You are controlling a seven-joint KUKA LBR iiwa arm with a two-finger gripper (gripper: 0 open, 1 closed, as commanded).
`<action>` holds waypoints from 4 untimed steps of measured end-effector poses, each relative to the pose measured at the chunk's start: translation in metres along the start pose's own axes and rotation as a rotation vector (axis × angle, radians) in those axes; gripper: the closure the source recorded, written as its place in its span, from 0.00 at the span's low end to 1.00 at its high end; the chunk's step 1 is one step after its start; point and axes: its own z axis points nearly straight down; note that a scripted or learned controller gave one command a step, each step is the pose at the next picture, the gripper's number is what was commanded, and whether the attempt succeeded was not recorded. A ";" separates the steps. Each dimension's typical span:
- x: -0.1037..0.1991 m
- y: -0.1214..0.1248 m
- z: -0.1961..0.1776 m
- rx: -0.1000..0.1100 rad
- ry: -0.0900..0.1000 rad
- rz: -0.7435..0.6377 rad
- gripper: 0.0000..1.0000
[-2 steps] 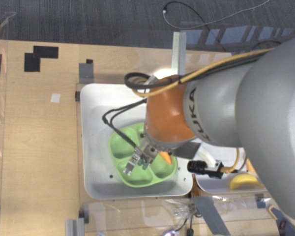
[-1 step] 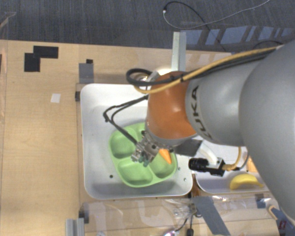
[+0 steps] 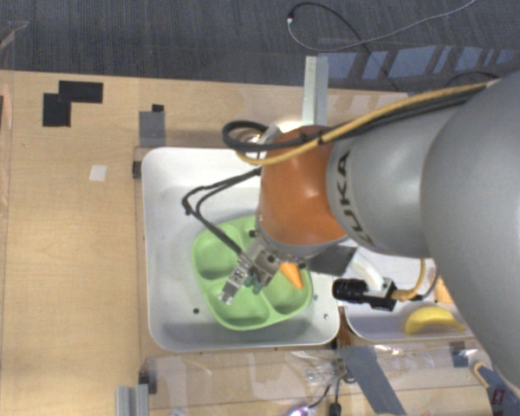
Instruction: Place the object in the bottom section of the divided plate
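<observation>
Over the left bin (image 3: 169, 232), camera view: the arm (image 3: 399, 189) reaches in from the right and the gripper (image 3: 245, 282) sits low above the green plate (image 3: 217, 258), close to its dividers. An orange object (image 3: 290, 275), carrot-like, lies just beside the gripper, at the plate's right section. Whether the jaws are spread or pressed together cannot be told; the wrist hides them, and the object is not seen between them.

Risks, as judged: the object appears to lie in a side section, not the bottom one, so the task may stand undone. A low fingertip could catch a divider and drag or tip the plate. A banana (image 3: 433, 321) lies in the right bin (image 3: 373, 323), well apart.
</observation>
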 end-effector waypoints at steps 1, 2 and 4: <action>0.000 0.000 0.000 0.000 0.000 0.000 0.00; 0.042 0.052 0.024 0.004 0.001 0.317 0.00; 0.014 0.054 -0.034 0.004 0.000 0.471 1.00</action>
